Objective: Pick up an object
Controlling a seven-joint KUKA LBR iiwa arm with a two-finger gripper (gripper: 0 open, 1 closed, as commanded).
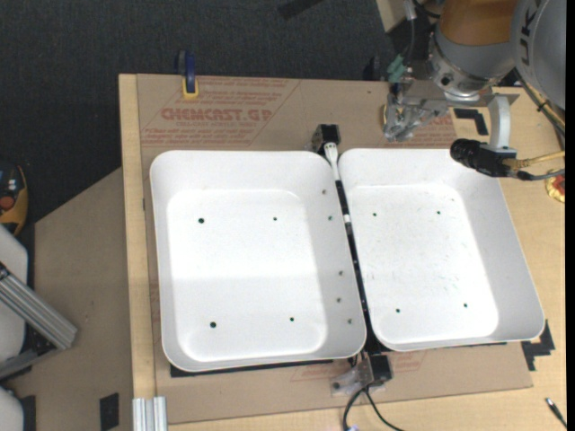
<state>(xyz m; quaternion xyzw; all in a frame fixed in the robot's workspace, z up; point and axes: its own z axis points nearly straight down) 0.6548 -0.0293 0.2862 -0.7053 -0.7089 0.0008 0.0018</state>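
Note:
My gripper (404, 126) hangs from the grey arm with the orange band (476, 16) at the top right. It sits over the cardboard just behind the back left corner of the right bin (526, 277). I see nothing hanging from it. The left bin (158, 241) and the right bin show bare white floors with a few small dark dots. No loose object is visible on either floor.
A cardboard sheet (225, 115) lies under both bins. A blue and yellow clamp (189, 74) stands at its back left edge. A black clip (325, 137) joins the bins at the back. A black cylindrical part (476, 155) with cables overhangs the right bin's back rim.

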